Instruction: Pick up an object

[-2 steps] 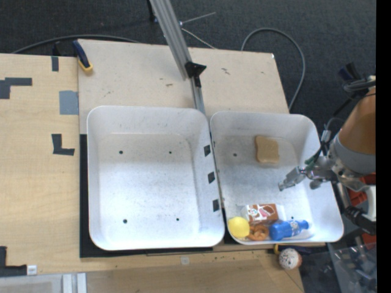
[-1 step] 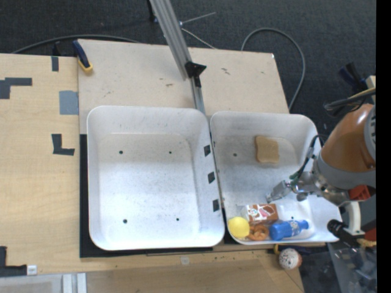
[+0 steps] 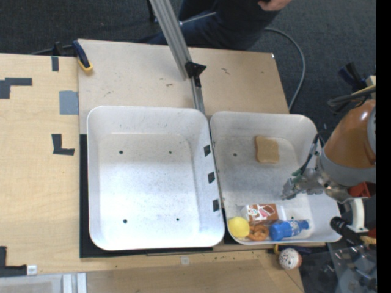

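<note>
In the right bin a tan sponge-like block lies toward the back. Along the front wall sit a yellow ball, a red and white packet, some orange pieces and a blue bottle-like object. My gripper hangs over the right side of this bin, above the bin floor between the tan block and the front cluster. I see nothing between its fingers. The arm's orange band is at the far right.
The left bin stands beside the right one. A metal pole slants across the back of the bench. A small white ball lies outside the right bin's front edge. A person stands at the top.
</note>
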Controlling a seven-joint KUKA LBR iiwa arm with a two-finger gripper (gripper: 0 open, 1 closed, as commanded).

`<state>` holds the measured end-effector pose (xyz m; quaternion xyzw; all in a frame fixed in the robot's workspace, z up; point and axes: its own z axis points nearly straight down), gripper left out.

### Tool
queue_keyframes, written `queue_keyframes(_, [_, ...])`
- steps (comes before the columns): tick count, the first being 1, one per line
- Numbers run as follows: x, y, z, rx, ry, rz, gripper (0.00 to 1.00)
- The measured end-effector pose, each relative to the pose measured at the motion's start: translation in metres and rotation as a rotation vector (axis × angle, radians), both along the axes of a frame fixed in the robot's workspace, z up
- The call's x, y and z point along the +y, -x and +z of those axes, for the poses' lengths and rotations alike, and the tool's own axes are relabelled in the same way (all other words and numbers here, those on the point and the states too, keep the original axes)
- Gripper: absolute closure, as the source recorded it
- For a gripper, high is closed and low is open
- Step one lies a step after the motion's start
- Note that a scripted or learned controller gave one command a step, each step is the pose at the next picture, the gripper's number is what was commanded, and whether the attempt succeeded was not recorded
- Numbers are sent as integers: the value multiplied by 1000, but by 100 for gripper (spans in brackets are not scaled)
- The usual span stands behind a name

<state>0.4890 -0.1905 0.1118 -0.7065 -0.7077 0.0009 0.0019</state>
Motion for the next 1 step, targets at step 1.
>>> queue_keyframes(1, [-6, 2, 44, -6, 3, -2, 100])
